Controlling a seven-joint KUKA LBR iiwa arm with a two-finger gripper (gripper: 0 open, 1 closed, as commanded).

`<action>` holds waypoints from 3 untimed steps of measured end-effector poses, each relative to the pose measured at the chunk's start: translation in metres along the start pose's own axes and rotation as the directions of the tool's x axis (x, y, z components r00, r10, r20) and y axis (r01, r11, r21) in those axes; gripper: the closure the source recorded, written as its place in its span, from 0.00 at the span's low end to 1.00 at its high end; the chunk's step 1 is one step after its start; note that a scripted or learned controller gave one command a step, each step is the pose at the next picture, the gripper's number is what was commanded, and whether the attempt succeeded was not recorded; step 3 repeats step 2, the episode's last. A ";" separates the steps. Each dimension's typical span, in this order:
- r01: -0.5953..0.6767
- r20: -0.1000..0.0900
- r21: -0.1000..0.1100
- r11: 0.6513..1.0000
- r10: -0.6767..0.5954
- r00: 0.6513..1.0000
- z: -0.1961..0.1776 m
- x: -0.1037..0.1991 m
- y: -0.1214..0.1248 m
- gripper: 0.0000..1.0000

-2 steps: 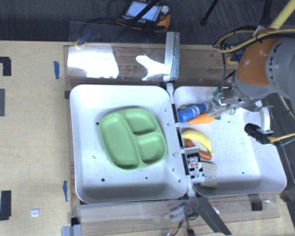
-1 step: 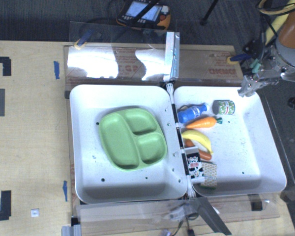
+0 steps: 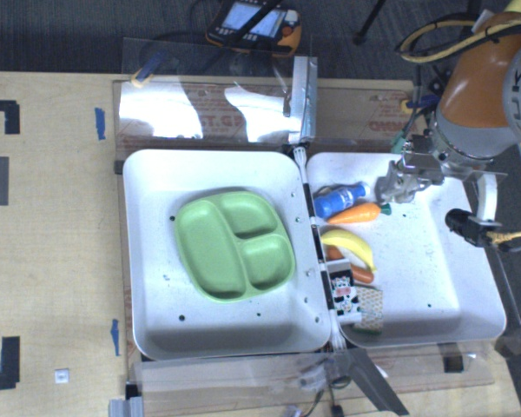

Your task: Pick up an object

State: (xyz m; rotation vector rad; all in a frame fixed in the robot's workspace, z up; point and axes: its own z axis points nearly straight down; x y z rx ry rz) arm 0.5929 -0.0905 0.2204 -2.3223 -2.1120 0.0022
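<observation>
While the grey arm with its orange band [image 3: 478, 94] reaches in from the right, the scene reads as follows, all places referred to the right-hand shallow white bin [image 3: 434, 294].

Counter: pale wooden counter [image 3: 52, 233] carrying both bins; the left-hand shallow white bin [image 3: 156, 320] touches the right bin's left wall and holds a green three-compartment plastic plate [image 3: 234, 244].

Right bin contents, all crowded against its left wall:
- yellow banana [image 3: 352, 246], mid-wall, long axis running from upper left to lower right.
- blue plastic bottle [image 3: 337, 201], towards the far left corner of the bin, long axis roughly left-right with its pale cap end to the right.
- orange carrot [image 3: 359, 215], just in front of the bottle and seemingly touching it, long axis left-right, one end towards the bin's middle.
- printed card-like flat item [image 3: 341, 294] and a speckled brownish piece [image 3: 371, 307], near the front left corner.
- small reddish-orange piece [image 3: 362, 275] beneath the banana's lower end; identity unclear.

The gripper [image 3: 391, 191] hangs over the far part of the right bin, left of its centre. Cannot tell how it is set; too small and blurred. Nothing visibly held.

Key relation (judgement): nearest candidates are the carrot and bottle, lying just to the left of the gripper. The carrot's right end sits almost under it. Both lie left-right, so a grasp across the short axis would want closure along the bin's front-back direction. The bin's right half is bare.

Risk: bottle and carrot adjoin, so a descent between them could nudge one aside.
</observation>
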 end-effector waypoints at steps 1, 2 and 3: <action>0.166 0.003 -0.006 0.986 -0.166 0.986 -0.036 0.028 -0.007 1.00; 0.383 0.001 -0.001 0.924 -0.383 0.924 -0.048 0.045 -0.037 1.00; 0.383 0.001 -0.001 0.924 -0.383 0.924 -0.048 0.045 -0.037 1.00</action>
